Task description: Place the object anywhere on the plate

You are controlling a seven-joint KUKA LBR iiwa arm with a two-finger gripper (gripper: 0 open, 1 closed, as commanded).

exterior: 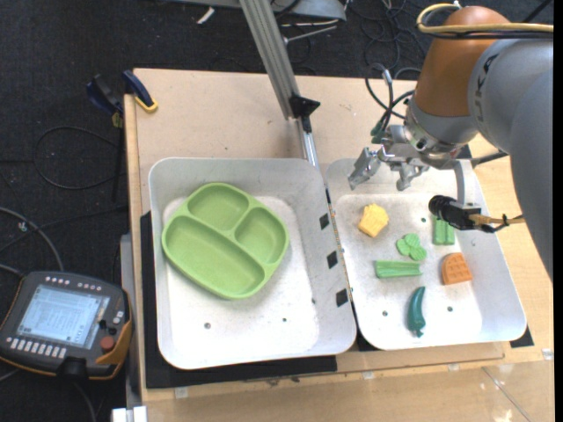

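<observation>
teal pepper (415, 311) lies nearest; arm bends down, open end effector (384, 172) empty above right bin (501, 315).

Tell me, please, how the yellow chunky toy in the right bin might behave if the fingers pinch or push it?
The yellow chunky toy looks like rigid plastic, so probably stiff and light. Its blocky form lies flat on the right white bin, so it should slide rather than roll. Its uneven faces might slip.

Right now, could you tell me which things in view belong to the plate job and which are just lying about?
For the job:
green plate
yellow piece
orange piece
teal piece
green pieces
gripper

Lying about:
teach pendant
clamp
</observation>
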